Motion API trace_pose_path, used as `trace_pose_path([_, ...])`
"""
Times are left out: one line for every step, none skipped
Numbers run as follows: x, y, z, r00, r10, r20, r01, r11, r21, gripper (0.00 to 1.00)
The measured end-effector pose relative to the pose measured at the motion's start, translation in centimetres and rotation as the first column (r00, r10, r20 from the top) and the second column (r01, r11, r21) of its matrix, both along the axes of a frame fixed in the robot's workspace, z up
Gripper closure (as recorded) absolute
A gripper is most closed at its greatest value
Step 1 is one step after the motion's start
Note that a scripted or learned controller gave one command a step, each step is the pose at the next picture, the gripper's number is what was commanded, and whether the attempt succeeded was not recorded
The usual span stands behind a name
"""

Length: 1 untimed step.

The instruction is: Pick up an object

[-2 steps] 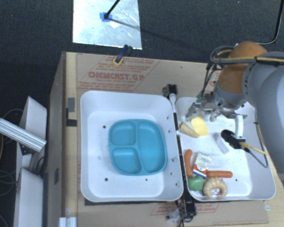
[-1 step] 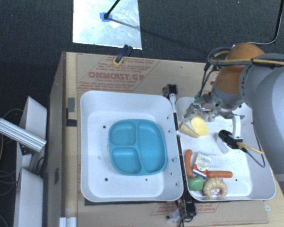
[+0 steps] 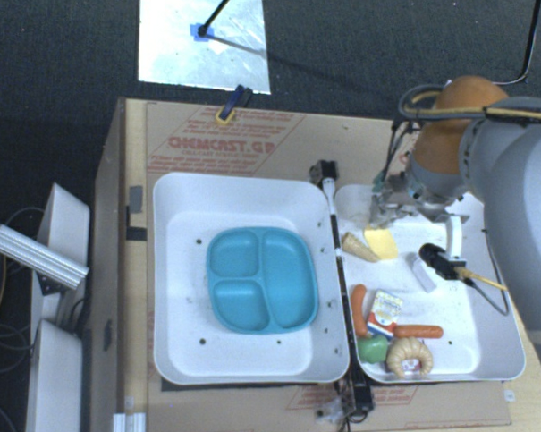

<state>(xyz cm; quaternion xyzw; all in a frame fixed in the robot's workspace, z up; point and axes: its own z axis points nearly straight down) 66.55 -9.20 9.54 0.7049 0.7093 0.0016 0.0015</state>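
Note:
My gripper (image 3: 384, 207) hangs low over the back left corner of the right bin (image 3: 508, 348), just above a flat yellow block (image 3: 384, 243). A pale cone-shaped piece (image 3: 358, 248) lies against that block on its left. Toward the front of the bin lie an orange sausage (image 3: 359, 310), a small white packet (image 3: 387, 304), an orange carrot (image 3: 418, 332), a green piece (image 3: 371, 349) and a tan bread roll (image 3: 410, 357). Nothing visibly sits in the gripper.
The left bin (image 3: 164, 251) holds a blue divided plate (image 3: 261, 279) at its middle. A small pale grey piece (image 3: 423, 275) lies mid-bin on the right. The grey arm with its orange band (image 3: 453, 129) covers the right bin's back right part.

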Motion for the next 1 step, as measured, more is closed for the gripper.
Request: trace_pose_path([-0.01,0.0,-0.01,1.0,0.0,0.0,0.0,1.0,0.0,0.0])
